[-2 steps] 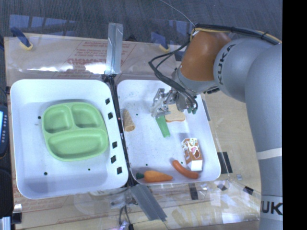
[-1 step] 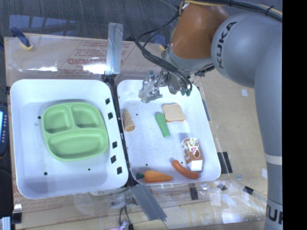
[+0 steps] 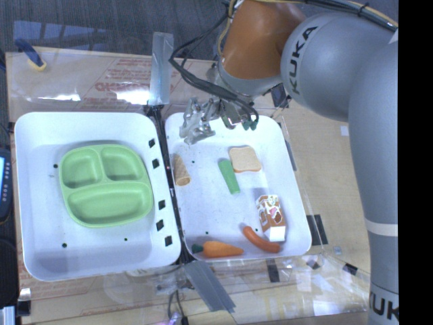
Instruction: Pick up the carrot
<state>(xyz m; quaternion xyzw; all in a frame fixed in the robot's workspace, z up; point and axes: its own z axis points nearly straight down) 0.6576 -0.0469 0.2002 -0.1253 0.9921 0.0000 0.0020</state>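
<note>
The carrot [image 3: 218, 250], orange with a green stub, lies along the front wall of the right bin [image 3: 292, 181], near its front left corner. My gripper [image 3: 195, 128] hangs over the far left corner of that bin, well away from the carrot. Its metal fingers [image 3: 192, 120] point down and left, with nothing visible between them. The grey arm with its orange band comes in from the upper right.
The right bin also holds a sausage [image 3: 261, 240], a snack packet [image 3: 270, 217], a green stick [image 3: 229, 176], a toast slice [image 3: 244, 159] and a bread roll [image 3: 180, 170]. A green divided plate [image 3: 106, 184] sits in the left bin [image 3: 30, 202].
</note>
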